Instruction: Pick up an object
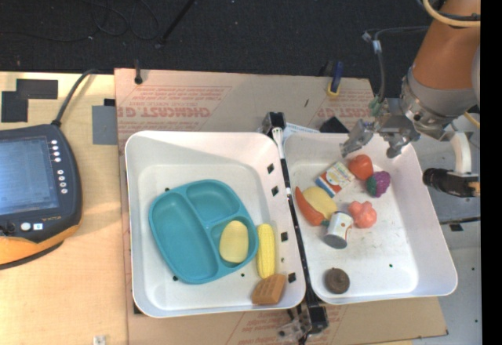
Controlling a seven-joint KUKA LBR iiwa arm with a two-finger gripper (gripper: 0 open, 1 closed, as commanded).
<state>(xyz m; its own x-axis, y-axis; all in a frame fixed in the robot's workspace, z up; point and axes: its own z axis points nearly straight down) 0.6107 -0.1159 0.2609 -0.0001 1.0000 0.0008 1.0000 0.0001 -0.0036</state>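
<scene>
My gripper (374, 144) hangs over the far part of the right bin (427, 237), its two fingers spread open with nothing between them. Just below it lies a red-orange round toy (361, 166), with a purple piece (379, 183) to its right and a small white carton (337, 177) to its left. Further forward are a yellow and red piece (314, 204), a pink toy (363, 214), a small tipped can (339, 229) and a brown round disc (337, 281).
The left bin (145, 171) holds a teal divided plate (192, 226) with a yellow oval toy (234, 241) on it, a corn cob (266, 251) beside it and a brown block (270, 289) at the front. A control tablet (35, 179) lies at the far left.
</scene>
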